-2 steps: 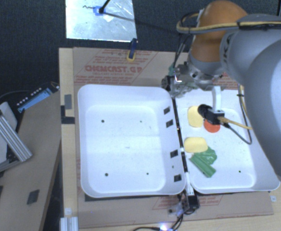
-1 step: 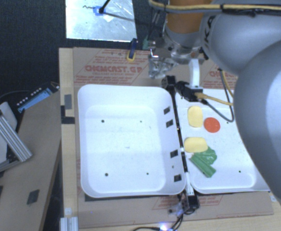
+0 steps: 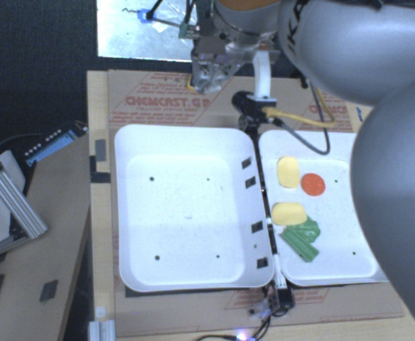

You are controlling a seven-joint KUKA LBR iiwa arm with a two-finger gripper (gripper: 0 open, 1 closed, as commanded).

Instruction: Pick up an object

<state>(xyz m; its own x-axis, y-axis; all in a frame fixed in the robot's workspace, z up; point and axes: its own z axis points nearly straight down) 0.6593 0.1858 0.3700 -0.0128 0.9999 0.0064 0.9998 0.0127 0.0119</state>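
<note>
Gripper (image 3: 209, 73) is hanging above the cardboard (image 3: 166, 99) behind the bins, well short of any object; nothing is showing between its fingers, and I can't tell from this angle how wide they are.

All candidates are sitting in the right bin (image 3: 335, 272), well below and to the right of the gripper. Left bin (image 3: 175, 204), directly below the gripper in frame, is offering nothing to grab.

Count: four items. Two yellow lumps, upper (image 3: 288, 171) and lower (image 3: 289, 213); one red-orange disc (image 3: 313, 184), just beside the upper yellow; one green piece (image 3: 301, 239), touching or nearly touching the lower yellow.

Handling, my guess: all are looking like small plastic or foam toy food, so light, not fragile, probably smooth and a bit slippery.

- Disc: lying flat, hard to pinch.
- Green piece: elongated, so close across the narrow width.
- Yellow lumps: rounded, so pinch across the middle. Upper one is looking like the easiest pick.
</note>
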